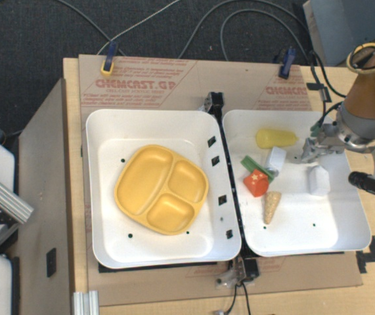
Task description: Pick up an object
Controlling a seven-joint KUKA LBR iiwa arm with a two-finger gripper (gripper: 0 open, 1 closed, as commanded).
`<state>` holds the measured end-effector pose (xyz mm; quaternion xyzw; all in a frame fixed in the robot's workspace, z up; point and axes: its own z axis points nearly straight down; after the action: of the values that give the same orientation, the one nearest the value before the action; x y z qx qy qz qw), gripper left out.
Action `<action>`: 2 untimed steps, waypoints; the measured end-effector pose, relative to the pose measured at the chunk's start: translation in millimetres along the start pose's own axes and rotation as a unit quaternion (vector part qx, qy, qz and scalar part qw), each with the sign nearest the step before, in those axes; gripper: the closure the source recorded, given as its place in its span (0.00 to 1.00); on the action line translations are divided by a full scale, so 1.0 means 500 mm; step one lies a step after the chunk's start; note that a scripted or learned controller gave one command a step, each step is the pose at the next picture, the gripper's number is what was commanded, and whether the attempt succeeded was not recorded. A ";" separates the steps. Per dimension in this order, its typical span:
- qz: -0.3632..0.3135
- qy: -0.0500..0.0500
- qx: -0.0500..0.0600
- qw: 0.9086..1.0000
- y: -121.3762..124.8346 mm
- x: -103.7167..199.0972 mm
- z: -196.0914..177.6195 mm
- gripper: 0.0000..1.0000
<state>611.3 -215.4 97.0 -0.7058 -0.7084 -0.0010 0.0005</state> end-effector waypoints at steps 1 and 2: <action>0.001 -0.001 -0.001 1.000 -0.004 0.020 -0.101 1.00; 0.001 -0.002 -0.004 1.000 0.000 0.013 -0.231 1.00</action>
<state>611.0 -208.9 212.6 -0.7066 -0.7076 -0.0020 -0.0039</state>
